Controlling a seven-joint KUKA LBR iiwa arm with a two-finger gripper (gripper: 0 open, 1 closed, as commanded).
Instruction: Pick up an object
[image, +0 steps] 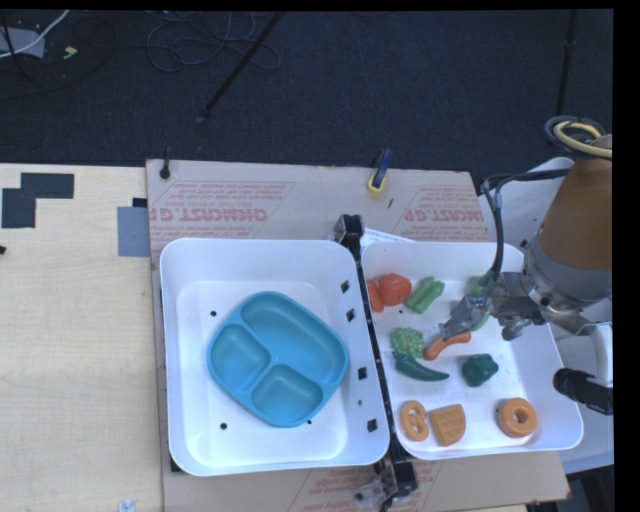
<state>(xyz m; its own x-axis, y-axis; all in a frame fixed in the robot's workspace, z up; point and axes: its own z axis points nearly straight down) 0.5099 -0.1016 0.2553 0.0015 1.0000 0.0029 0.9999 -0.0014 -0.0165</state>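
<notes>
Over the right bin (560, 425), we see the gripper (458, 325) low above an orange carrot (447, 344), though whether its fingers grip anything we cannot tell.

blue divided plate (277, 357) in left bin (190, 270), toy foods in right bin (570, 425), claw (458, 325) over carrot (446, 345)

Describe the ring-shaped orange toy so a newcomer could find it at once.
Look at the right-hand bin, the one crowded with toy food. Along its near edge lie three orange-brown pieces in a row; the doughnut is the rightmost, nearest the bin's outer corner. It alone is a plain round ring with a single hole, unlike the twisted pretzel and the squarish cracker.
</notes>
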